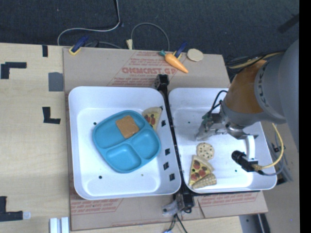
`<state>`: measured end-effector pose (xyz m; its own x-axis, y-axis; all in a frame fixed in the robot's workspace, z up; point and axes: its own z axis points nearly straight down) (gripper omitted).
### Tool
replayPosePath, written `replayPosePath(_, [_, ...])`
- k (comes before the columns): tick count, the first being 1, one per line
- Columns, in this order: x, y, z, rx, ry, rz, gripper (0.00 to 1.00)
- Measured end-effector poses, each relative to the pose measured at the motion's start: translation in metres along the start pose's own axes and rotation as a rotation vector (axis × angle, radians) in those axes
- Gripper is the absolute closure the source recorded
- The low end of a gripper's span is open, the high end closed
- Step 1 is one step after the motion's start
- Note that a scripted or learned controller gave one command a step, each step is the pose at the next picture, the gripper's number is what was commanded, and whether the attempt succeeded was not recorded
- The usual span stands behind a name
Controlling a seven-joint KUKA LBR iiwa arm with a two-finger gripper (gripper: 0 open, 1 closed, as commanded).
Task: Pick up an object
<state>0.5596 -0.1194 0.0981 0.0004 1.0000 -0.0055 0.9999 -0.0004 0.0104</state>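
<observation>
My gripper (204, 134) reaches down into the right bin (187, 98), its tip just above a round cookie (205, 151). Below the cookie lies a pizza slice (200, 172) near the bin's front edge. In the left bin (80, 130) sits a blue divided plate (127, 142) with a brown toast square (128, 126) on it. Another pizza slice (153, 116) rests by the plate's upper right corner. The grey arm with its orange band (243, 89) comes in from the right and covers part of the right bin.
A toy carrot (175, 62) and a small tan disc (195, 55) lie on the cardboard behind the bins. A black clip (162, 83) joins the bins at the back. Cables run across the dark floor behind.
</observation>
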Motion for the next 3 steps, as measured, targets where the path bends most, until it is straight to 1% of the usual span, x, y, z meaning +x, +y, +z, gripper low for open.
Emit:
replayPosePath(1, [0.000,0.000,0.001,0.002,0.001,0.000,0.00])
replayPosePath(2, [0.011,0.052,0.013,0.008,0.004,-0.003,0.00])
replayPosePath(3, [-0.008,-0.042,0.010,0.004,0.003,0.002,0.00])
